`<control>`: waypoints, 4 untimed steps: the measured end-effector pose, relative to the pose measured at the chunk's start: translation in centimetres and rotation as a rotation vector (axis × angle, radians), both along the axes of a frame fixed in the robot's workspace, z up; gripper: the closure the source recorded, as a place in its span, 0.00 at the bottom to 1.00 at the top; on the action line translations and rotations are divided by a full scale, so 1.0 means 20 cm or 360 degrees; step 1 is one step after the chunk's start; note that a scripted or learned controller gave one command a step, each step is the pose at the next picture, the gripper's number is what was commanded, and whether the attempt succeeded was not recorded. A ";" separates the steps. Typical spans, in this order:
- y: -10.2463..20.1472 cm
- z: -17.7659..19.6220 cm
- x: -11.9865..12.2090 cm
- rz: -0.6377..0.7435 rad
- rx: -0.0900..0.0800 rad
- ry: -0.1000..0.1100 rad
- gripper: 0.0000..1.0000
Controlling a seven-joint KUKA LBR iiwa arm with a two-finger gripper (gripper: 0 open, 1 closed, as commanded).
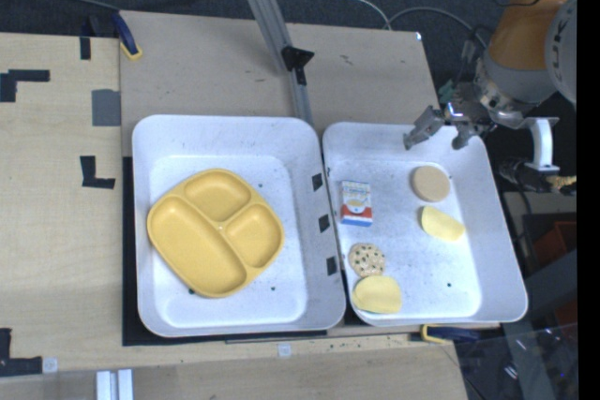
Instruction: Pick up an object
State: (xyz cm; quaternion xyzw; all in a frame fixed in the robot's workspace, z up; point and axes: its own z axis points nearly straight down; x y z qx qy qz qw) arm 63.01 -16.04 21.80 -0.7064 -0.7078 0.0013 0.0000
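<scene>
Two white bins side by side on my tabletop (234, 70), yellow divided plate (216, 230) in the left bin (150, 140), my jaws (439, 134) spread and empty over the right bin's (502, 267) far edge, tan disc (431, 183) just below, small carton (356, 202), cookie (367, 258), two yellow pieces (442, 225) nearby.

Five small items are seen in the right white bin (497, 229). A small white carton with a blue and red label (356, 202) is laid flat near the bin's left wall. Just below it a round brown chocolate-chip cookie (367, 258) is placed, and a pale yellow rounded piece (378, 294) is set against the cookie's lower edge. Further right, a flat tan disc (431, 184) is found, with a yellow lumpy piece (442, 224) lying just beneath it.
</scene>
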 end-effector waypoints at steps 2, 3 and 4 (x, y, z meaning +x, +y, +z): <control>0.43 -0.05 -0.17 0.0002 0.0004 0.0000 1.00; 0.63 -0.16 -0.03 0.0005 0.0003 0.0000 1.00; 0.80 -0.15 0.03 0.0005 0.0004 -0.0002 1.00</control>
